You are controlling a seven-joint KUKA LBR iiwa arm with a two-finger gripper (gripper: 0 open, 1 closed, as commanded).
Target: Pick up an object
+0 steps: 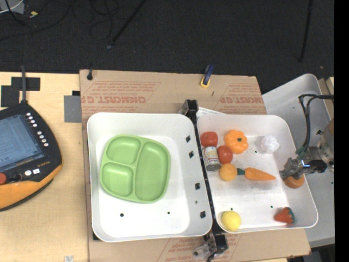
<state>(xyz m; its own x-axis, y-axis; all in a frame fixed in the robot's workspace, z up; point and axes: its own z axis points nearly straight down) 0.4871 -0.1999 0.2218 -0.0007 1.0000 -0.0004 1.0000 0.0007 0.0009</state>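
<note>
The gripper (293, 170) is seen at the right wall of the right bin (256, 125), lowered onto a small round orange-brown object (295, 181) that lies just beneath its tip. Whether the fingers are wide, narrow or closed on that object cannot be told, since they are too small and dark to be made out. Just beside the tip, toward the bin's middle, a carrot (258, 174) is laid pointing at it, with a yellow-orange fruit (228, 172) touching the carrot's far end. Farther off on that side, a small can (211, 157) is placed beside a red tomato (226, 154), with a second red tomato (209, 139) and a small pumpkin (236, 141) beyond them. A white crumpled object (269, 143) is found near the tip, toward the bin's back wall. Toward the front wall, a strawberry (284, 215) is set in the near corner, and a lemon (231, 220) well apart in the opposite front corner. The left bin (109, 125) is occupied by a green divided plate (136, 168). Both bins are carried on cardboard on the table (49, 228), where a teach pendant (24, 154) rests far from the tip.
</note>
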